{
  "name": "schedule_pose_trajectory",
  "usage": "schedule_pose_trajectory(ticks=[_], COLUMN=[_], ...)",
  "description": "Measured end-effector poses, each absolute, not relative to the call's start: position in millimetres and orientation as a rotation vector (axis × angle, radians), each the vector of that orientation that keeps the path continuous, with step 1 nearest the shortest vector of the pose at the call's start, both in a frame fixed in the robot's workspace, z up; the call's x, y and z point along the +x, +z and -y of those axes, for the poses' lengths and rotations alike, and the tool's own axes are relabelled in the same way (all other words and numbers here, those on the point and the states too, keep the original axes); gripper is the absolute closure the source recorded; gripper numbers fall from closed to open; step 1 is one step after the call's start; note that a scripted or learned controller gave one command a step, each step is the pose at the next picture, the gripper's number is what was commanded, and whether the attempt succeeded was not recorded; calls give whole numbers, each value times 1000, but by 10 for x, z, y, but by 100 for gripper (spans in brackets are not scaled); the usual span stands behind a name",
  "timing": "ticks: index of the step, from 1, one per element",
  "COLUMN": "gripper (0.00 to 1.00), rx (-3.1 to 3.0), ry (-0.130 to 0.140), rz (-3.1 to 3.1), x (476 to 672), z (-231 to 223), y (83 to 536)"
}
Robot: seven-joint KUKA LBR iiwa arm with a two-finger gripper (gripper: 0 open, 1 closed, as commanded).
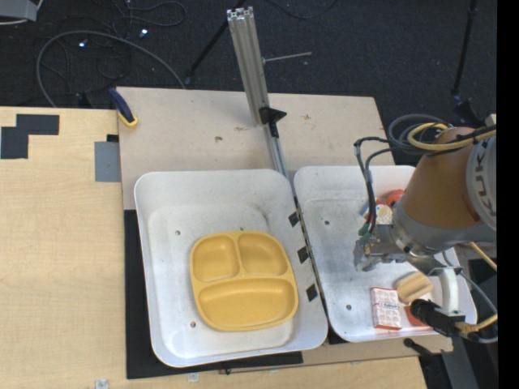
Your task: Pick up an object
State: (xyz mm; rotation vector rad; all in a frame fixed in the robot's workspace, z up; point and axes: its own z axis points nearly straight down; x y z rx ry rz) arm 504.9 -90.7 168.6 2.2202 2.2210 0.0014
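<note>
The pincer is low inside the right bin; finger state: cannot tell. A red-and-white packet lies at the bin's near right. The left bin holds 1 yellow divided plate.

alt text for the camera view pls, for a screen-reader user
A grey arm with an orange band reaches in from the right, its end effector low over the right white bin, near a red-and-white packet and a tan block. The left white bin holds a yellow three-compartment tray, lying flat.
</note>
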Motion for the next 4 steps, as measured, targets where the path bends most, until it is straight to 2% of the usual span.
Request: schedule_pose_trajectory(ticks=[2, 3, 4], gripper=[100, 100, 100], rx=[2218, 2221, 2218], ry=[3, -2, -2], rz=[-2221, -2224, -2227], x=[5107, 5108, 5362], z=[937, 946, 555], y=[2832, 2897, 2804])
